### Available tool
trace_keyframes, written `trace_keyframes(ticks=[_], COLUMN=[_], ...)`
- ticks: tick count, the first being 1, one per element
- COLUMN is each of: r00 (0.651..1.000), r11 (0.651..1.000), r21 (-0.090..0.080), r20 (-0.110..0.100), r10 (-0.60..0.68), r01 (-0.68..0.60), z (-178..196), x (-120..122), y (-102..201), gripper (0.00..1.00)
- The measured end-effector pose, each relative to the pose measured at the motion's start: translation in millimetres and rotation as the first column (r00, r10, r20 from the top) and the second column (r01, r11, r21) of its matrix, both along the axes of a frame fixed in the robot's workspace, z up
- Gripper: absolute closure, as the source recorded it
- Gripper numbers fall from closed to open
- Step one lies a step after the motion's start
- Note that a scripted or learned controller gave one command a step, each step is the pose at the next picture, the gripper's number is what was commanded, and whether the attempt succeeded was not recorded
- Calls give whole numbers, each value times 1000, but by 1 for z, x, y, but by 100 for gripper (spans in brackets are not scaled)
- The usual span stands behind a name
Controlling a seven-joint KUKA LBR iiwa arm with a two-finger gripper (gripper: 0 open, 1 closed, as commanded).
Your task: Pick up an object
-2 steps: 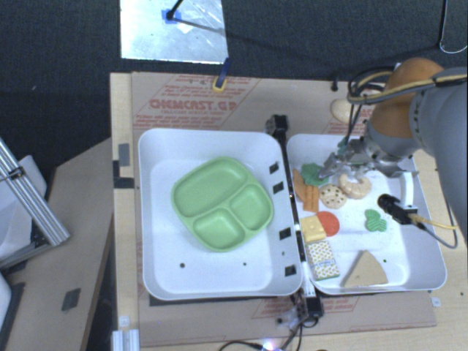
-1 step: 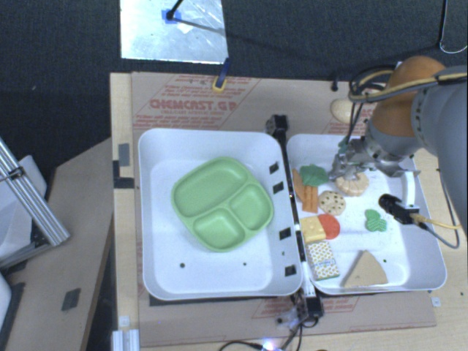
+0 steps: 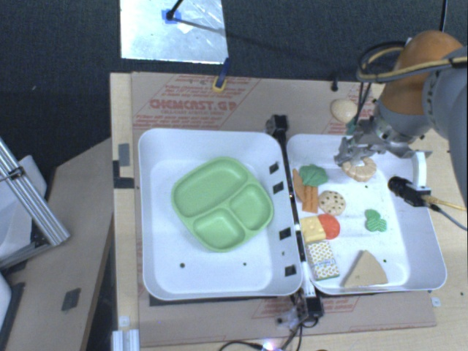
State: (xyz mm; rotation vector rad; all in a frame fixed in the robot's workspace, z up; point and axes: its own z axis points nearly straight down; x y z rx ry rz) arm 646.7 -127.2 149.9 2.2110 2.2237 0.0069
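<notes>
My gripper hangs low over the right bin, directly above a pale biscuit at the far end, well placed for a grasp. Whether it is open or closed, I cannot tell. The green plate lies in the left bin.

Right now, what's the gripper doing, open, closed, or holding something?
Gripper: cannot be told; it sits low over the tan round food piece in the right bin.
</notes>
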Motion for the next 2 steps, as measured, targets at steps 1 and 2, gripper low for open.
trace_keyframes(ticks=[1,2], r00=[1000,1000], r11=[1000,1000], r21=[-1,1], r20=[-1,-3], r10=[1,1], r01=[-1,-1], z=[53,76], x=[10,11], y=[-6,-6], gripper=[100,100])
